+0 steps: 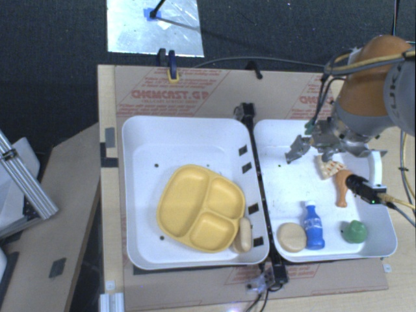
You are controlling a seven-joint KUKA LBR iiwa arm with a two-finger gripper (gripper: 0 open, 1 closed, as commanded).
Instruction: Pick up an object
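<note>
My gripper (311,151) hangs over the far part of the right bin (276,174), open, with nothing between its fingers. Just to its right lies a toy chicken drumstick (340,186), orange-brown with a pale end. Nearer the front of that bin stand a blue bottle (312,225) with a white label, a round beige bun (292,236) to its left and a small green object (355,231) to its right. The bin floor directly under the gripper is bare.
The left bin (149,142) holds a yellow divided plate (201,207) and a beige bread roll (244,234) against its right wall. A black divider (255,174) runs between the bins. The arm's orange and grey body (370,90) covers the right bin's far right corner.
</note>
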